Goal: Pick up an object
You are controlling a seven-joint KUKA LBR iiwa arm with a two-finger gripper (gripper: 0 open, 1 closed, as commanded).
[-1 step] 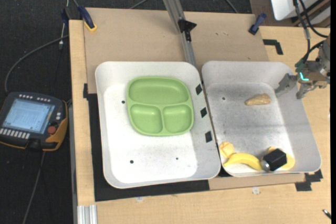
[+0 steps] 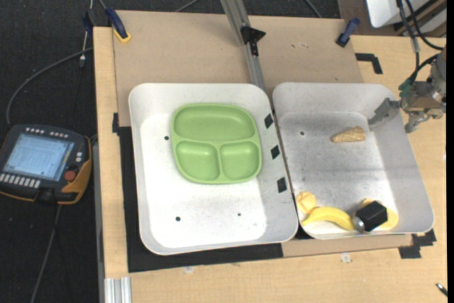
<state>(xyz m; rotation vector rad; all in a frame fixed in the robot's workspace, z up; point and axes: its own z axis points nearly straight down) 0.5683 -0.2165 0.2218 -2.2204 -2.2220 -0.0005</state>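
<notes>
In the right bin (image 2: 333, 99) a small tan oblong piece (image 2: 349, 135) lies near the middle. A yellow banana (image 2: 325, 216) rests along the front wall, and a black cylinder-like object (image 2: 371, 215) sits against its right end. My gripper (image 2: 399, 117) hangs over the right bin's far right side, to the right of the tan piece and apart from it. Its fingers are spread open with nothing between them.
The left bin (image 2: 159, 223) holds a green divided plate (image 2: 216, 142). A metal pole (image 2: 234, 7) slants down to the seam between the bins. A teach pendant (image 2: 42, 163) lies off the bench at the left.
</notes>
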